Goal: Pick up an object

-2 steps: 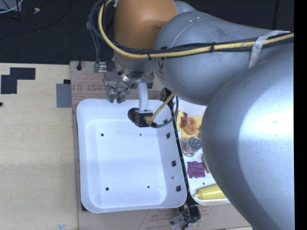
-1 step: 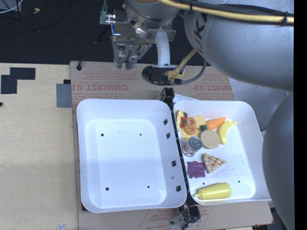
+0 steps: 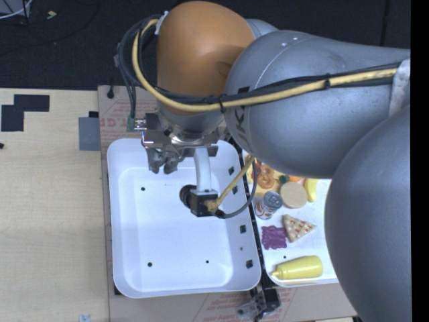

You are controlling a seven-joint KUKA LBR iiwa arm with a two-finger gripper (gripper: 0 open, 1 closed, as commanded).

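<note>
Two-finger gripper point(image 3: 163, 162) low over the back of the shallow white left bin point(image 3: 127, 247), fingers slightly apart, nothing between them, yellow plastic squeeze bottle point(image 3: 298, 268) and toy pizza slice point(image 3: 297, 227) lying in the white right bin point(image 3: 318, 248).

Left white bin point(image 3: 134, 247), right white bin point(image 3: 316, 250) beside it, pale bench point(image 3: 47, 213)
</note>
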